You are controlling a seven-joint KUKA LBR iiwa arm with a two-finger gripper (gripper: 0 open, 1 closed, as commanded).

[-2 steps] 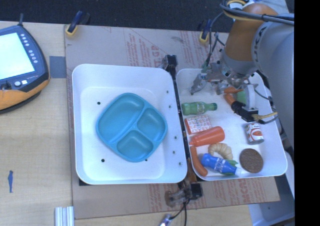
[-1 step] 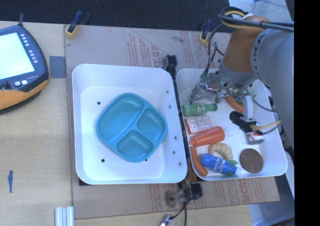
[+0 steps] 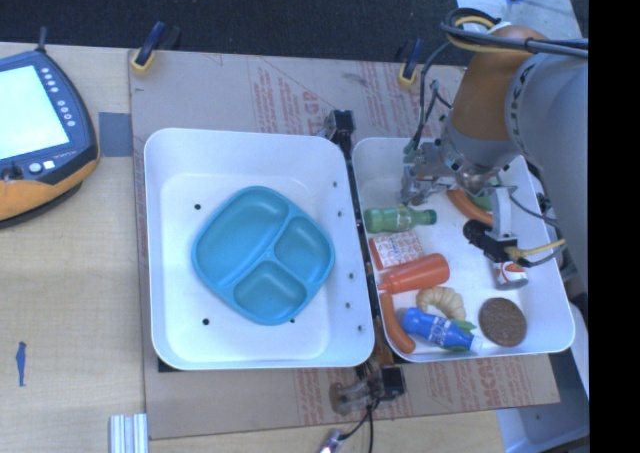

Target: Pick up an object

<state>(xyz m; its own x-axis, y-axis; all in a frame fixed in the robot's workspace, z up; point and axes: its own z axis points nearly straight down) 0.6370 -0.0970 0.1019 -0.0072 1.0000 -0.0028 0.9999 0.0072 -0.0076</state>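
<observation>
Gripper (image 3: 420,193) sits low at the right bin's (image 3: 560,336) far edge, just above the green bottle (image 3: 398,218); you can't tell its state. Nothing lifted yet; grasp remains.

Grey arm (image 3: 545,111), orange band, black cables.

1. A divided tray (image 3: 263,254) lies in the left bin (image 3: 160,241).
2. In the right bin (image 3: 555,331), a bottle (image 3: 398,218) sits at ten o'clock.
3. A round disc (image 3: 502,321) lies at five o'clock.
4. A croissant (image 3: 441,298) rests between them.
</observation>
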